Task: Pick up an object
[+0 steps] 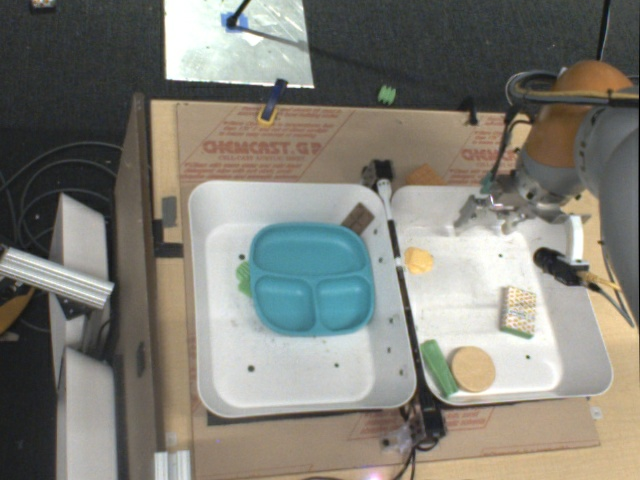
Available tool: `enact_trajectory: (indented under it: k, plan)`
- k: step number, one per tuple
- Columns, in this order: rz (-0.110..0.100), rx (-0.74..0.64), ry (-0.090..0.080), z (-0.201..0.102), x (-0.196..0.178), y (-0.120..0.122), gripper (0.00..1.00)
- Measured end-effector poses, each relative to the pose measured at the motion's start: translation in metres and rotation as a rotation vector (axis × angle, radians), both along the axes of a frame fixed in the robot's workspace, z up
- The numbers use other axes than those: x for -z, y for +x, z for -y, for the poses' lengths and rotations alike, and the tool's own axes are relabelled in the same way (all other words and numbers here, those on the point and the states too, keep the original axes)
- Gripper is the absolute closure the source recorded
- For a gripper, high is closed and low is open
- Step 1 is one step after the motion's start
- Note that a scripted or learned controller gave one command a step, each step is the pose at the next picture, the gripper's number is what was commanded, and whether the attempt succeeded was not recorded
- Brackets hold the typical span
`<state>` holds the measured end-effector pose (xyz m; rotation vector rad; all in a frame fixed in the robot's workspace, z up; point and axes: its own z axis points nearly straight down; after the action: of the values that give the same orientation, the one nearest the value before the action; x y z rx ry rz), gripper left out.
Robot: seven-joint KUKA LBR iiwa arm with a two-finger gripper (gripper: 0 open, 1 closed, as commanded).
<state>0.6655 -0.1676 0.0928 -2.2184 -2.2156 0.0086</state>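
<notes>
My gripper (488,218) hangs over the back of the right bin (575,373), its fingers spread apart with nothing between them. In this bin, a small yellow lump (419,261) lies near the left wall, left of and nearer the front than the gripper. A patterned little box (518,311) sits toward the right. At the front, a round tan disc (473,368) rests beside a green stick (437,366).
The left bin (215,368) holds a teal divided plate (310,277), with a green piece (243,276) peeking out at its left edge. A brown block (357,218) leans at the plate's back right corner. The grey arm (585,138) comes in from the right.
</notes>
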Motion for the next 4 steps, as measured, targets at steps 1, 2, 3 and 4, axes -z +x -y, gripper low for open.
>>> enact_trajectory:
  k: [1,2,3,4]
  plan:
    - [0.005,0.003,-0.001,0.035,-0.013,-0.076,0.00]
    - [0.008,0.000,-0.001,0.034,-0.051,-0.133,0.00]
    - [0.009,-0.001,0.000,0.031,0.011,-0.143,0.00]
    - [0.013,-0.002,-0.001,0.031,-0.002,-0.141,1.00]
